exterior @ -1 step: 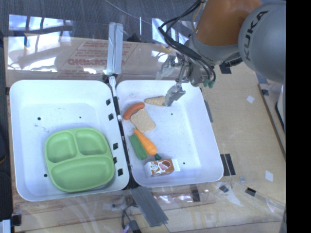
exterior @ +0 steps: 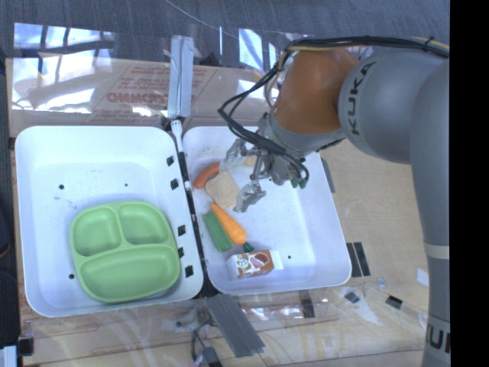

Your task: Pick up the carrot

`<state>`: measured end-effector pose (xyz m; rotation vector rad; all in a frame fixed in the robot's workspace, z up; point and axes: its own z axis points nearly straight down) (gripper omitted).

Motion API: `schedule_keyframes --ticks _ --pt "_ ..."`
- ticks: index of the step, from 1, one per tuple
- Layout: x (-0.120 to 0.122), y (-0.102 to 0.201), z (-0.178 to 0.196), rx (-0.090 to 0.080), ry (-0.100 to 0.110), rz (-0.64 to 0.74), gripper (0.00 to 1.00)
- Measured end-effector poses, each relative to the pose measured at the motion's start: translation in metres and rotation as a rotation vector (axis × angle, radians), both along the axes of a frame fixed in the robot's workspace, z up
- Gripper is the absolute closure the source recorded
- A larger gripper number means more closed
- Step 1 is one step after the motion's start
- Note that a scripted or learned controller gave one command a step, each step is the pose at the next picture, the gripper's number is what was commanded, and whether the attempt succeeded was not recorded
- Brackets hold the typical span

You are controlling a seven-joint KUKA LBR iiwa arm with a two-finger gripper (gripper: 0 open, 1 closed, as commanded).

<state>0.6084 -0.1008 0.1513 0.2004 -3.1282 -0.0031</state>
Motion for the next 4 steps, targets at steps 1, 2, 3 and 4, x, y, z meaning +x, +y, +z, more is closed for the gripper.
schedule_keyframes --ticks 1,2,3,4 --pt "0.008 0.006 -0.052 -0.001 -0.022 -0.124 0.0" --pt "0.008 0.007 -0.042 -0.002 -0.022 -0.117 1.0" --pt "-0.012 0.037 0.043 -0.003 -0.011 -0.632 1.0" --pt "-0.043 0.084 0.111 -0.003 -0.01 -0.891 1.0"
